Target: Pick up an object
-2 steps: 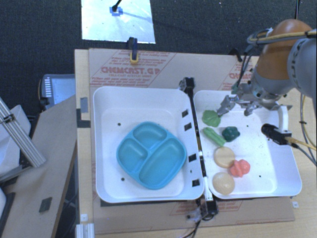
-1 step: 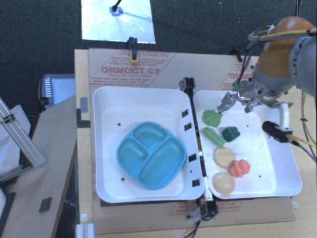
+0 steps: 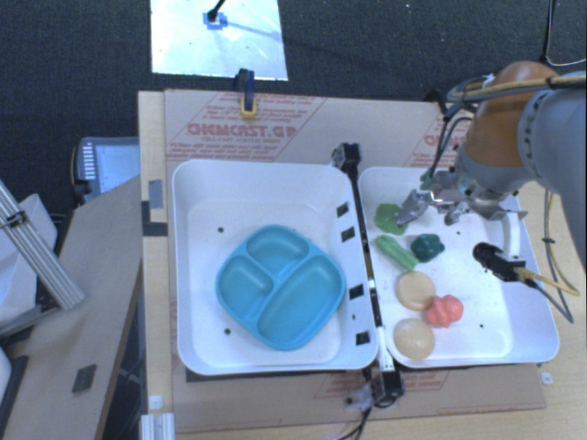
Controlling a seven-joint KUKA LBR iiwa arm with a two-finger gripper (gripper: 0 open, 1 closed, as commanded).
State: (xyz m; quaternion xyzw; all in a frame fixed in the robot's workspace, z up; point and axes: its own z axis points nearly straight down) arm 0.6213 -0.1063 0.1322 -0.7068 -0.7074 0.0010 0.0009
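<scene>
Red block letters reading "CHEMCAST GP" run along the brown sheet (image 3: 275, 122) that covers the surface behind the left bin; the same red print repeats slantwise near the sheet's right end, too cut off to read

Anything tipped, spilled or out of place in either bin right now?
Nothing stands out. The blue divided plate lies flat in the left bin; the toy foods sit loose inside the right bin, none spilled over its rim.

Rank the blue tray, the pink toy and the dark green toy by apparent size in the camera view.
1. blue tray, by far the largest.
2. pink toy and dark green toy look too alike to rank.
</scene>
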